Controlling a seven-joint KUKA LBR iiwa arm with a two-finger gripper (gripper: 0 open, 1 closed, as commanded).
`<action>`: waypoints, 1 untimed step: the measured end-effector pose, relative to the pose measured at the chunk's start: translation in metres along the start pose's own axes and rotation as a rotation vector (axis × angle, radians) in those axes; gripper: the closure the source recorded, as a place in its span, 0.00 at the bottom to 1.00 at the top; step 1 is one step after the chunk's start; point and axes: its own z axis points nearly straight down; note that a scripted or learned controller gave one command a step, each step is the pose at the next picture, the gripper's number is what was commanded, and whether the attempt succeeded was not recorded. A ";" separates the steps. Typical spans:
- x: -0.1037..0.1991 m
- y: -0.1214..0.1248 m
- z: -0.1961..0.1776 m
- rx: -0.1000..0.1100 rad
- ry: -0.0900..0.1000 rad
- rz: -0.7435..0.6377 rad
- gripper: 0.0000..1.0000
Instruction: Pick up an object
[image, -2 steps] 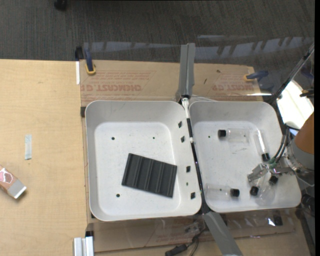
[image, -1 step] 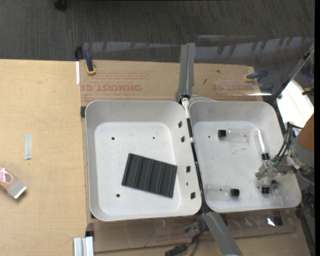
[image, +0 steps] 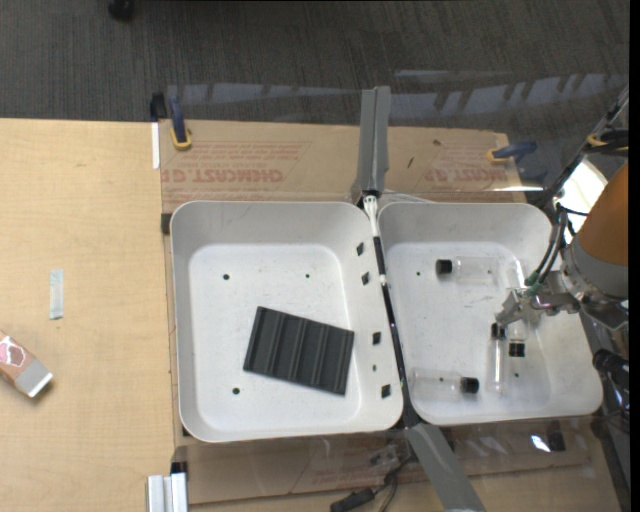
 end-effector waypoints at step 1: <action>0.064 0.017 -0.048 0.000 -0.001 -0.030 1.00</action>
